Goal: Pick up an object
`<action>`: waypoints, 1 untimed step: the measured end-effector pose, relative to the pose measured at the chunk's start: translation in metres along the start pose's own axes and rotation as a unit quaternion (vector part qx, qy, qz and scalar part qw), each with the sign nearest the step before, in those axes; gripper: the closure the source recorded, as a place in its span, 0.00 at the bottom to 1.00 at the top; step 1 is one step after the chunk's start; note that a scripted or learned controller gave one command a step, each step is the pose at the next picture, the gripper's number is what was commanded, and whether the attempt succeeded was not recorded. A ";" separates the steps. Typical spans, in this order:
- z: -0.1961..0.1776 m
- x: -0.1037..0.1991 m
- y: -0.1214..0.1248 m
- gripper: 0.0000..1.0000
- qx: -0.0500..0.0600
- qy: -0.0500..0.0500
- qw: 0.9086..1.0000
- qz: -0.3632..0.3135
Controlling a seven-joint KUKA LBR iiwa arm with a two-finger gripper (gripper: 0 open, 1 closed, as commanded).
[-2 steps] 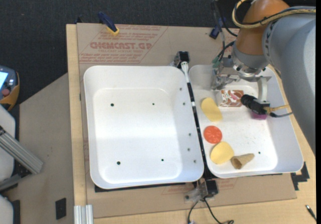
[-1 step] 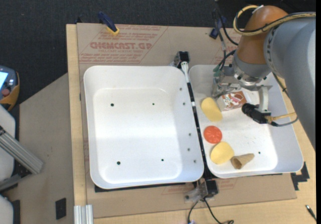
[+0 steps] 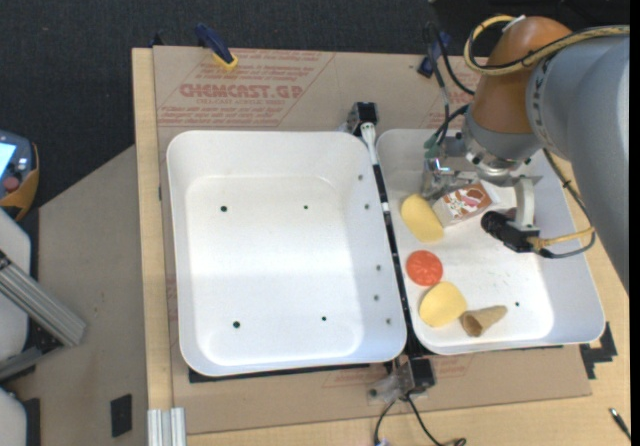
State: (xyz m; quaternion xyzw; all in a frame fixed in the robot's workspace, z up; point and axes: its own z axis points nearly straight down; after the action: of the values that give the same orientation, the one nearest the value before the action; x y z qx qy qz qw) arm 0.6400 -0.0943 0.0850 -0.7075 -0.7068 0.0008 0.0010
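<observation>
My gripper (image 3: 447, 181) hangs low over the back of the right bin (image 3: 560, 319), under the orange wrist band. Right below it lies a red-and-white packet (image 3: 467, 201), touching or nearly touching the gripper. A pale yellow cylinder (image 3: 421, 218) lies just left of the packet, near the bin's left wall. Toward the front sit a red-orange disc (image 3: 425, 267), a yellow lemon-like lump (image 3: 441, 304) and a tan cone-shaped piece (image 3: 483, 319). Nothing shows held between the gripper's tips.
The left bin (image 3: 200, 264) stands beside the right one, parted by a black divider rail (image 3: 385, 214). Both rest on a cardboard sheet (image 3: 250, 84) with clamps at its back edge. The arm's grey body covers the right bin's back right corner.
</observation>
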 end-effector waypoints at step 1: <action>-0.108 0.047 0.026 1.00 -0.008 0.000 1.000 -0.004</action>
State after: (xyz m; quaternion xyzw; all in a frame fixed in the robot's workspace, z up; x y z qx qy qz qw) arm 0.6661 -0.0471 0.1931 -0.7048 -0.7093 -0.0052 -0.0050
